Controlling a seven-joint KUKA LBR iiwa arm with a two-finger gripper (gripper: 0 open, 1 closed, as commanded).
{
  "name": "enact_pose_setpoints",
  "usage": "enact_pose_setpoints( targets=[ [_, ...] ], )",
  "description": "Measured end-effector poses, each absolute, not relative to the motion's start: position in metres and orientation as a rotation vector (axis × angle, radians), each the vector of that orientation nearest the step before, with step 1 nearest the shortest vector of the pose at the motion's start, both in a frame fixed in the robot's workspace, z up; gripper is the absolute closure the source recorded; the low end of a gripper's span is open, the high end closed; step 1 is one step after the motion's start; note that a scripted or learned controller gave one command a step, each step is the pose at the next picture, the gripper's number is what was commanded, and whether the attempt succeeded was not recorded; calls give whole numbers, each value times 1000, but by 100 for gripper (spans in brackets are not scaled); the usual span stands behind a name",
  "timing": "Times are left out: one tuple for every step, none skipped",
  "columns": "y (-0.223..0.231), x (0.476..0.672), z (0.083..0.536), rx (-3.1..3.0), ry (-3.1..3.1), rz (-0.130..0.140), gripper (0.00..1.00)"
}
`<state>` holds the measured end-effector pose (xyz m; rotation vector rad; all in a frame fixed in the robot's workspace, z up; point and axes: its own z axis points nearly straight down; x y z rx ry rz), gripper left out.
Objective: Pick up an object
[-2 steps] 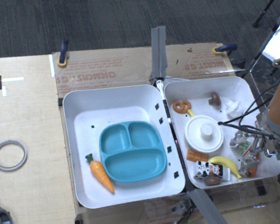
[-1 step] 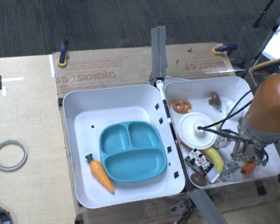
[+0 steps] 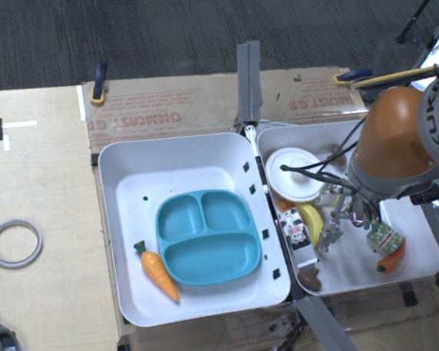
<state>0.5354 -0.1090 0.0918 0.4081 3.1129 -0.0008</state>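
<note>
My gripper (image 3: 339,225) hangs low in the right bin (image 3: 413,264), below the orange wrist band, just right of a yellow banana (image 3: 311,222). A small black-and-white carton (image 3: 293,229) lies left of the banana by the bin wall. A green packet (image 3: 380,235) and a red-orange pepper-like toy (image 3: 390,259) lie to the gripper's right. A white round dish (image 3: 295,173) sits behind the banana, and a brown lump (image 3: 311,280) rests at the front corner. The arm hides part of the bin's back right.
The left bin (image 3: 123,219) holds a blue divided plate (image 3: 208,237) and an orange carrot (image 3: 159,274) beside it. On the bench to the left lie a grey tape ring (image 3: 14,243) and scissors (image 3: 3,347). Cables cross above the white dish.
</note>
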Motion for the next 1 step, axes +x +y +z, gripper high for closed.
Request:
enact_pose_setpoints(
  targets=[
    [-194, 510, 104, 549, 3088, -2, 0]
  ],
)
